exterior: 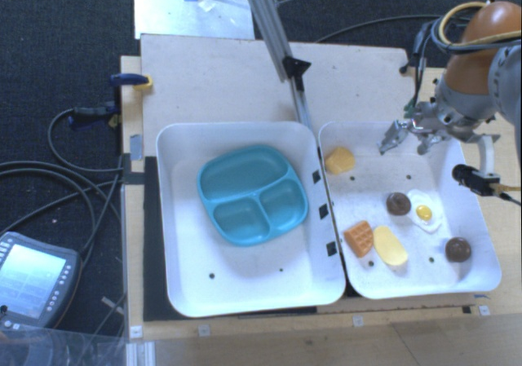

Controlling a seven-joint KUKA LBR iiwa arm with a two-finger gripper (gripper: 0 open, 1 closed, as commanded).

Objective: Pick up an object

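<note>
Floor: dark carpet is lying all round, with black cables (69, 173) trailing at the left and a handheld control pendant (33, 275) sitting at the near left corner.
Bench: pale board bench (220, 79) is carrying two shallow white bins side by side, with a slanted metal pole (269, 22) crossing above its far half.
Left bin: left bin (183, 275) is holding a blue divided plate (253, 193), lying flat near the middle.
Right bin: right bin (481, 262) is holding the small food pieces, spread well apart from one another in most cases.
Far piece: a yellow-orange chunk (340, 160) is lying near the far left corner of the right bin.
Near pieces: an orange waffle piece (358, 238) is sitting just beside a pale yellow piece (390, 246), near the divider.
Middle pieces: a brown round piece (398, 204) is lying just beside a fried egg (424, 212); another brown round piece (457, 249) is resting towards the near right.
Arm: grey arm is reaching in from the right over the far side of the right bin.
Gripper: gripper (405, 137) is hanging over bare bin floor with its fingers spread apart, nothing between them, well apart from every food piece.
</note>
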